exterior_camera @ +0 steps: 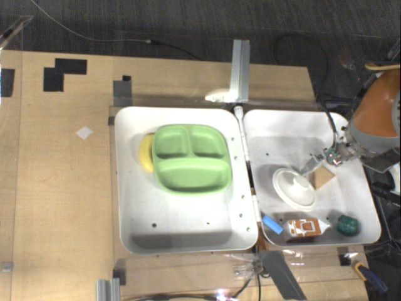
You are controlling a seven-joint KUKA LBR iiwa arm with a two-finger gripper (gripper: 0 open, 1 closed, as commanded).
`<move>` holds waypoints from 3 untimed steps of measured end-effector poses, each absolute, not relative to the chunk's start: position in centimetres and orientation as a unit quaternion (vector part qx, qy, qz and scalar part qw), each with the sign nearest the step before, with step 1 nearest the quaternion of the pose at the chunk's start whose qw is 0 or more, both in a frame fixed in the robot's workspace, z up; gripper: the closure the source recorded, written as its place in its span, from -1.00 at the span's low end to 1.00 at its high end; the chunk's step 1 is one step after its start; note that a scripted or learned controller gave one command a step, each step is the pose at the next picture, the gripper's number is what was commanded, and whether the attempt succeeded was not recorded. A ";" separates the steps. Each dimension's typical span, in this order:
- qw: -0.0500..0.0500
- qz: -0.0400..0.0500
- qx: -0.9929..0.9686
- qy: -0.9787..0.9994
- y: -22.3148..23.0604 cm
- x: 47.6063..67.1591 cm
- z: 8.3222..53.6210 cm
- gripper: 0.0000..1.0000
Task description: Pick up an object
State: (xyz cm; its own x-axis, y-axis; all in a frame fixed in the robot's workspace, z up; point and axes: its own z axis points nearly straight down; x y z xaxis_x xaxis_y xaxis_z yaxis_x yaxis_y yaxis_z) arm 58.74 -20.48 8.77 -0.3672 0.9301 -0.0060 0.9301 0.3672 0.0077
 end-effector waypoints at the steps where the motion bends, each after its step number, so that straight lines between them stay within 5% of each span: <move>1: 0.003 0.001 0.643 0.766 -20.4 57.4 9.9 -1.00; 3: 0.004 0.001 0.626 0.780 -19.7 55.8 8.7 -1.00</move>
State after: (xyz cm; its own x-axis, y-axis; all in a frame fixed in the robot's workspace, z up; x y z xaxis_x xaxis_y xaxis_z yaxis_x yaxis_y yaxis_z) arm 55.76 -19.66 8.75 -0.2173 0.9761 -0.0049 0.9761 0.2173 0.0076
